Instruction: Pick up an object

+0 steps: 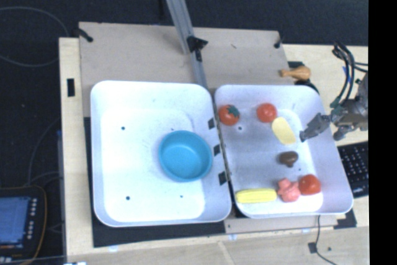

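Blue bowl (184, 155) sits alone in the left bin (111, 102), well apart from the action. Right bin (248, 96) holds, left to right: a red tomato-like piece (228, 115), a yellow bar (255, 196) along the near wall, a red ball (267, 112), a pale yellow oblong (283, 130), a brown lump (288, 159), a pink piece (287, 190) touching a red one (309, 184). Likely target: the pale oblong, long axis running upper-left to lower-right, its lower end pointing at the gripper (325, 127). Gripper hangs over the bin's right rim, fingers spread, nothing between them. Risk: closing along the long axis could squirt the oblong out; the rim could foul a finger.
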Motion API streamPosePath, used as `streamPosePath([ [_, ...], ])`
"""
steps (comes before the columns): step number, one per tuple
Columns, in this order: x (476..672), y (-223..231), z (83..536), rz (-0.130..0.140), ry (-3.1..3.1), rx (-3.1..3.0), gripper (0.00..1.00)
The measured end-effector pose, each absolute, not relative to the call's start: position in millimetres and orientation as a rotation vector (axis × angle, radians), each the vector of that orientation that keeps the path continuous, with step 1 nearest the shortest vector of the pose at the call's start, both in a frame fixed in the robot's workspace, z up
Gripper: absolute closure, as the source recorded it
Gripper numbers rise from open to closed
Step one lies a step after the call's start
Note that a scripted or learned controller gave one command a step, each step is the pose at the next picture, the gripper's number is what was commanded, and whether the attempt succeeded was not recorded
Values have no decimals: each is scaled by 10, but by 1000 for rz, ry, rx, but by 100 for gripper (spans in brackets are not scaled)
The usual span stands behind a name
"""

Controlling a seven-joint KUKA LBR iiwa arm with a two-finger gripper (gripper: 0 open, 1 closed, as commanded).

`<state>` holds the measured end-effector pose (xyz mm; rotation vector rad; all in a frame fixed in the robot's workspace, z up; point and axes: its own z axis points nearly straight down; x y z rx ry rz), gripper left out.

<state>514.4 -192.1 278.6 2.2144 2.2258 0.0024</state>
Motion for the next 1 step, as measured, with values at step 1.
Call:
streamPosePath([
  [1,5075,-1894,2184,-6,2223,2222,0],
])
